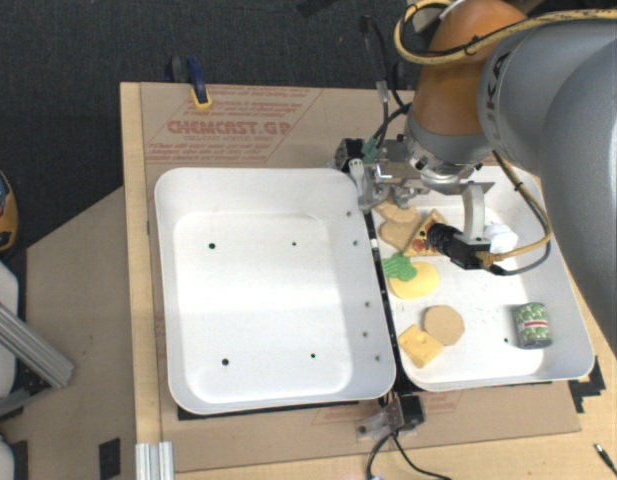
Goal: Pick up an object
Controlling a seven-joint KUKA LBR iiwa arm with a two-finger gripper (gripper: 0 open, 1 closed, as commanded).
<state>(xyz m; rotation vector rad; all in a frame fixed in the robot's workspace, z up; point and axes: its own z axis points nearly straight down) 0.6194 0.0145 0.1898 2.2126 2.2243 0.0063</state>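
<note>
Arm (558,98) was a thick, smooth grey cylinder with a glossy orange band (463,43) above the wrist. Yellow and black cables (428,18) looped around the band.

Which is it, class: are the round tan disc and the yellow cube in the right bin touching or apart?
Touching. The camera view shows the round tan disc overlapping the upper right edge of the yellow cube, with no white bin floor between them.
</note>
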